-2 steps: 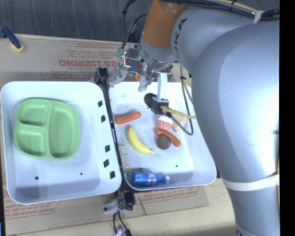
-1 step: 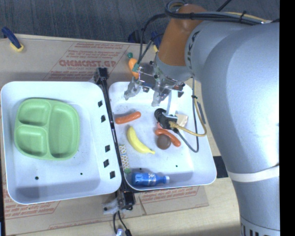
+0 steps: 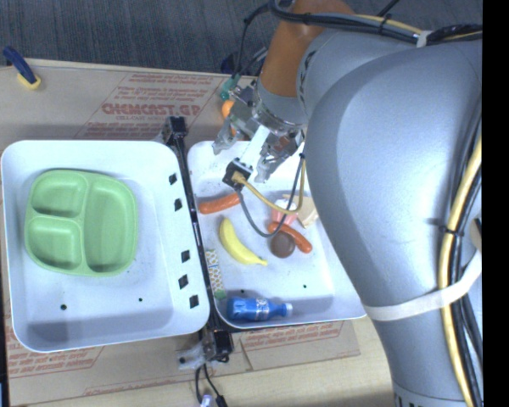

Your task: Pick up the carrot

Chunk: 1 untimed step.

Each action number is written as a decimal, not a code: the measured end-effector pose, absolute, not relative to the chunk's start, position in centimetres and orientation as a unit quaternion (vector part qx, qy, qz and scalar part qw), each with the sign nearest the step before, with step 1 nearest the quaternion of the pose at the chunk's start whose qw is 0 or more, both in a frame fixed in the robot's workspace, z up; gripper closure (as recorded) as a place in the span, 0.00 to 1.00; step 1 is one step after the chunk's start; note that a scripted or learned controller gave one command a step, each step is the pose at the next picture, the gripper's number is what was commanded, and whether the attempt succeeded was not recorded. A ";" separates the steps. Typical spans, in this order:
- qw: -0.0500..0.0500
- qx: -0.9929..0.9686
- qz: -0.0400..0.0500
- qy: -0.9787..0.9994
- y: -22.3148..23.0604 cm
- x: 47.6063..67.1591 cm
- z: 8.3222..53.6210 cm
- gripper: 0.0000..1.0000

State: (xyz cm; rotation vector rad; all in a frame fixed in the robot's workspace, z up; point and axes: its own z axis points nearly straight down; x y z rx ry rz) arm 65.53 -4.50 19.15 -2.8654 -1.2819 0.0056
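Left white bin [image 3: 17,227]: green divided plastic plate [image 3: 81,221]. Right white bin [image 3: 318,299]: orange carrot [image 3: 219,203] near divider, yellow banana [image 3: 239,243], blue bottle [image 3: 256,309], brown round item [image 3: 282,245]. Grey arm reaching in from right; hand [image 3: 248,147] above bin's far end, apart from carrot, grip unreadable.

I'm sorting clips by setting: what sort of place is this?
Probably a robotics lab test bench: a grey arm reaches over two white bins set on cardboard, one holding a green divided plate, the other toy-like food such as a banana.
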 end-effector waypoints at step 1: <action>0.001 -0.945 0.002 -0.326 -4.8 64.9 22.6 0.00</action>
